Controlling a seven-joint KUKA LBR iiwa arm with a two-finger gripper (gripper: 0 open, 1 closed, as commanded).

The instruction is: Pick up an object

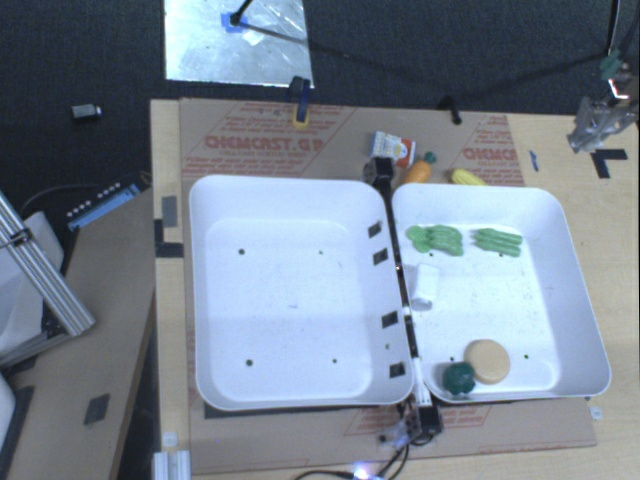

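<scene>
Gripper (603,123) of grey metal hangs at the far upper right, above the bare bench top and just outside the back right corner of the right-hand shallow white plastic bin (570,268). It is small and blurred, so whether it is open or closed cannot be told, and nothing shows in its grasp.

The objects to pick lie well apart from it, inside the right-hand bin. Two ridged green leafy pieces (435,238) lie side by side near the back wall. A small white block (426,284) lies against the left wall, about halfway down. A round tan disc (488,360) rests near the front wall, with a dark green ball (459,377) touching its front left edge.

The left-hand shallow white plastic bin (290,208) adjoins it, the two joined along a dark seam with black clips.

Behind the bins, on the bench, lie an orange carrot-shaped toy (418,172), a yellow toy (466,178) and a small white and red packet (392,148).

Both bins stand on a brown cardboard sheet with red lettering (260,138), held at the back by a blue and yellow clamp (299,103). The sheet covers a pale wooden bench (110,338).

Beyond lies dark carpet (80,28), bearing a square silvery sheet (237,28) and thin black cables. An aluminium frame rail (40,278) slants in at the left.
</scene>
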